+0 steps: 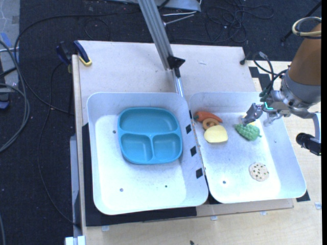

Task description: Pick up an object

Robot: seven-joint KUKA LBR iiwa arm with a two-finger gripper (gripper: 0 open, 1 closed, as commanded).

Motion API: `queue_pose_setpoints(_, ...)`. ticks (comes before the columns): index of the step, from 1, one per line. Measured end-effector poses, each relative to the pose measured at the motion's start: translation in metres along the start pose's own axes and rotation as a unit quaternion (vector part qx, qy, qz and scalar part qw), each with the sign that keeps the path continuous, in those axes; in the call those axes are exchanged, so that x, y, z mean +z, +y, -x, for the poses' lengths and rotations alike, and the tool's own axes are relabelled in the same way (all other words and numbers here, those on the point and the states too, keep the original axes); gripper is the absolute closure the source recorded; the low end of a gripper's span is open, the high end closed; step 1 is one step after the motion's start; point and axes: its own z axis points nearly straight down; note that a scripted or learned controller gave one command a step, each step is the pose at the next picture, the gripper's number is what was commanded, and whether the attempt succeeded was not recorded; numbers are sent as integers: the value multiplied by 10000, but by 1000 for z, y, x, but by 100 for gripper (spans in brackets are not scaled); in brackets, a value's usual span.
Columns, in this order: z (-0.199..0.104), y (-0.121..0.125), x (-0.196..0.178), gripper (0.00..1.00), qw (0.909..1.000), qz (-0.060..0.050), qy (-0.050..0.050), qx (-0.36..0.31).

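- Two white bins (pixel 240 190) sit side by side on my bench.
- My gripper (pixel 251 117) hangs over the right bin; I cannot tell its state.
- Green object (pixel 248 131) lies just below it.

Right bin (pixel 286 185): bare floor around the cookie (pixel 259 172); broccoli (pixel 248 131), yellow piece (pixel 216 134) and probably carrot (pixel 208 118) crowd the back.

We see the left bin (pixel 102 188) and right bin (pixel 286 180) side by side on the bench (pixel 127 68), with their inner edges touching. A blue three-compartment plate (pixel 150 136) lies flat in the left bin, toward its far edge. A slanted metal pole (pixel 155 24) crosses the bench's far edge. A yellow-tipped tool (pixel 82 54) sits at the far-left corner. Black cables (pixel 36 93) run along the floor off the left edge.
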Motion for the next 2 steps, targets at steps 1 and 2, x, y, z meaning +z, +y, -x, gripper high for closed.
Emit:
queue_pose_setpoints(1, 0, 1, -2, 0, 10000, 21, -4, -3)
queue_pose_setpoints(2, -7, 1, 43, 0, 10000, 2, 0, 1)
